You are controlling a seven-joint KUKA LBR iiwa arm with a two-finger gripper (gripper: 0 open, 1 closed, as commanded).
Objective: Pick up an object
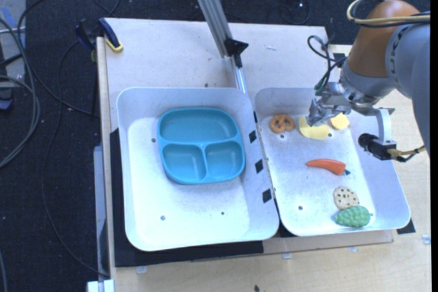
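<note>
My gripper (317,118) is low in the right bin (383,178), at its far end, right over a pale yellow piece (316,132) and beside a smaller yellow piece (339,122). A pretzel (281,124) lies just left of them. Further forward in the same bin lie an orange-red chili pepper (326,165), a cookie (345,197) and a green bumpy piece (353,217). The fingertips are down against the yellow piece, and it is not plain whether they grip it.
The left bin (137,147) holds a blue three-compartment tray (202,145). A slanted metal pole (209,0) ends at a clamp near the bins' shared far corner. The arm's orange band (376,34) and cables hang over the right bin's far right side.
</note>
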